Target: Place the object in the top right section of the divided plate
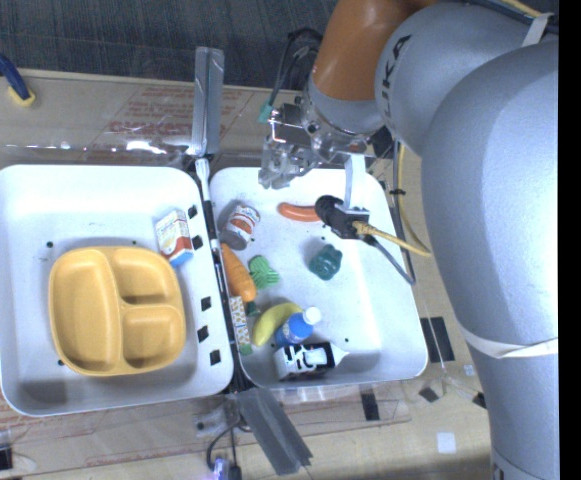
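The gripper hangs at upper centre, over the right bin's far edge; finger state cannot be told. The plate lies lower left, its long axis vertical. No object is visibly held.

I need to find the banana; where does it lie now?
The banana lies in the right bin, near its front left corner, between the carrot and the blue-capped bottle.

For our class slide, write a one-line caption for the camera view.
Grey arm's gripper hovers at the right bin's far edge above toy food; yellow divided plate waits in the left bin.
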`<state>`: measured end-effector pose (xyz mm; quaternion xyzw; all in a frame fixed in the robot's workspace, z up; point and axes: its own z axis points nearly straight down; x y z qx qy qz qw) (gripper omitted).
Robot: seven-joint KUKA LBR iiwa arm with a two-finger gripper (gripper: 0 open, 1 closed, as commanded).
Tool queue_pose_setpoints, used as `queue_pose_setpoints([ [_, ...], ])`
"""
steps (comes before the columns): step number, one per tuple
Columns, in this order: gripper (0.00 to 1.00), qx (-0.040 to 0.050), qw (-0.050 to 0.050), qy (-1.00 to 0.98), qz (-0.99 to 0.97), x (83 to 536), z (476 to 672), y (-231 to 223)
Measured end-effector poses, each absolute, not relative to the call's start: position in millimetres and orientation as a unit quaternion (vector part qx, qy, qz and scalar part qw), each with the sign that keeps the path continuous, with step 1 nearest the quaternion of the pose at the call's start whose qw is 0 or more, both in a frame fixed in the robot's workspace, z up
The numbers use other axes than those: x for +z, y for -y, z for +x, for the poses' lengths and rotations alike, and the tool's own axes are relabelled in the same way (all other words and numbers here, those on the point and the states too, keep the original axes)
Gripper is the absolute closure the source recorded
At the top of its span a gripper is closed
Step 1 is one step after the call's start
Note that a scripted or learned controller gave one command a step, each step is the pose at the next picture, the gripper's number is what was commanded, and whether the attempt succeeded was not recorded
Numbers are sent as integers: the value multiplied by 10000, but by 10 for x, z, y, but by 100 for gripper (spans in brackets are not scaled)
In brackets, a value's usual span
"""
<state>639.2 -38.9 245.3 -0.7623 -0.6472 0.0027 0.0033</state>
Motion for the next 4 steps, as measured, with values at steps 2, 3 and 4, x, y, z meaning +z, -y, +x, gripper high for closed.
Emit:
queue_pose_setpoints([
  [2, 100, 25, 17, 5635, -8261, 1905, 5057, -517],
  [3, 100, 28, 17, 5869, -8097, 1903, 4753, -877],
  [4, 100, 21, 21, 5873, -8093, 1905, 4761, -131],
])
